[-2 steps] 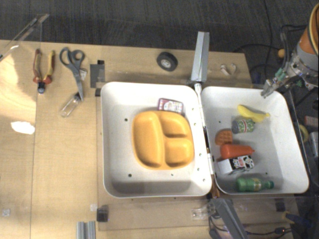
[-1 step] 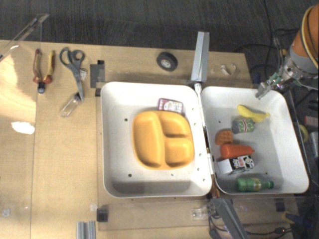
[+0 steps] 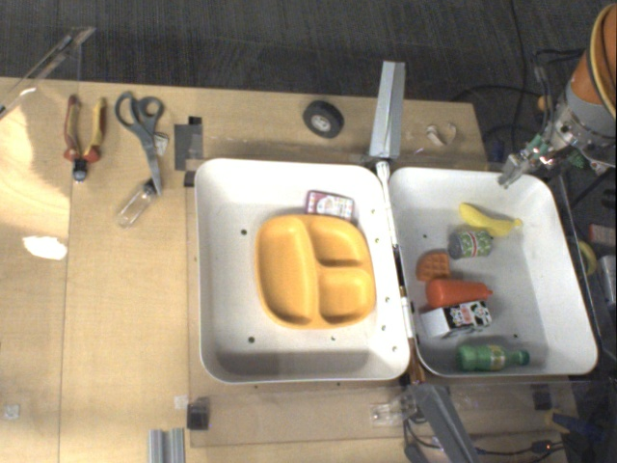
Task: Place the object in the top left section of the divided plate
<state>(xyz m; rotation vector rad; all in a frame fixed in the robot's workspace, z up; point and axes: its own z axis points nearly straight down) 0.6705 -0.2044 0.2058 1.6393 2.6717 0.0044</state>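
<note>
Pre-grasp step: gripper (image 3: 525,162) hovers at the right bin's (image 3: 569,287) far corner, finger state unclear. Banana (image 3: 490,220) lies just below-left of it; divided plate (image 3: 315,268) well left. Next: descend, grasp an object

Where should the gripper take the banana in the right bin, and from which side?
Probably at the middle of the banana, coming straight down with the fingers across its narrow width. It lies flat, running left to right near the far wall of the right bin, with bare floor beyond it. The can sits close on its near side, so one finger has little room there.
</note>
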